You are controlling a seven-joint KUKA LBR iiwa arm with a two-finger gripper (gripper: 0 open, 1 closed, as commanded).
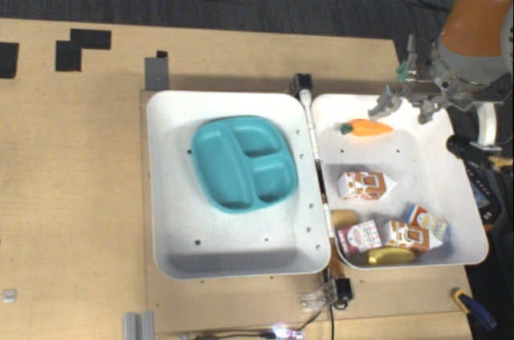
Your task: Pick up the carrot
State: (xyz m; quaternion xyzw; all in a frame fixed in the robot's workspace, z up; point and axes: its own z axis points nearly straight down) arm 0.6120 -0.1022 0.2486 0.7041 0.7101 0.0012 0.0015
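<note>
The orange carrot (369, 129), with a green stub at its left end, lies on its side near the far wall of the right bin (462, 194). My gripper (405, 106) hangs just above and to the right of it, over the bin's far rim. It is open, its fingers (385, 103) spread wide, and nothing sits between them. The carrot lies just below the left finger, apart from it.
Nearer in the right bin lie three small cartons (365, 185) (361, 235) (415, 231), a yellow banana (391, 256) and a brown item (344, 218). A teal divided plate (243, 161) rests in the left bin (169, 250). A black cable and clamp sit at the bench's right edge.
</note>
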